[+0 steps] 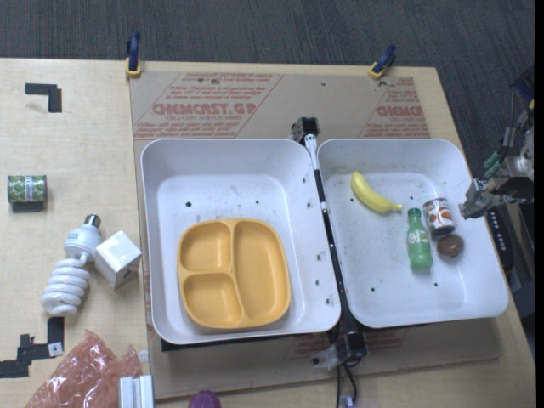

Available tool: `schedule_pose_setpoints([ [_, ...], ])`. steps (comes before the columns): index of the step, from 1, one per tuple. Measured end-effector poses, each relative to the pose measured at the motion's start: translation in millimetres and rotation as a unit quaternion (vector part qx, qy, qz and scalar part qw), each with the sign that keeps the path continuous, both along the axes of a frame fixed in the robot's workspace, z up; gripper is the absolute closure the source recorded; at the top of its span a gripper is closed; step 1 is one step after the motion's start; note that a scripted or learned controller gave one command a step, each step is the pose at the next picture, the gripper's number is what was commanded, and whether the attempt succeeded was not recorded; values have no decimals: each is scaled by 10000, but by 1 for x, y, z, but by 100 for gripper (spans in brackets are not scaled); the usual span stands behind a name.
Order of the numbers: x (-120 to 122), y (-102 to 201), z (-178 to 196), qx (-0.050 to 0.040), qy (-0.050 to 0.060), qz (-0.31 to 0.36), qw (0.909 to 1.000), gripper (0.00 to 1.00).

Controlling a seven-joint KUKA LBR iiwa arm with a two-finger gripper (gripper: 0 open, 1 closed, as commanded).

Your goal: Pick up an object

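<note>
The right bin (476,300) holds a yellow banana (374,194), a green bottle (418,240) lying down, a small red and white can (439,217) and a brown round object (450,246). A yellow divided plate (234,272) lies in the left bin (161,185). My gripper (476,204) hangs at the right bin's right rim, just right of the can and apart from it. It looks small and dark against the rim. I see nothing held in it.
Left of the bins, the bench carries a spiral light bulb (68,270), a white cube (117,258), a small green can (27,189) and a red mesh bag (81,372). Clamps (133,53) hold the board's far edge.
</note>
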State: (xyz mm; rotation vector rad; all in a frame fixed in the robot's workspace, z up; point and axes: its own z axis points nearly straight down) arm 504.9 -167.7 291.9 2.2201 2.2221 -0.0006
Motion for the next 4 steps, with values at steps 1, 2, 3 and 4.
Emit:
schedule_pose_setpoints([
  [1,10,-38,-143,0,-2,-13,10000,0],
  [2,-27,-10,-200,4,-2,-14,10000,0],
  [3,36,31,-199,0,-7,-6,10000,0],
  [4,29,74,-200,4,4,-6,10000,0],
])
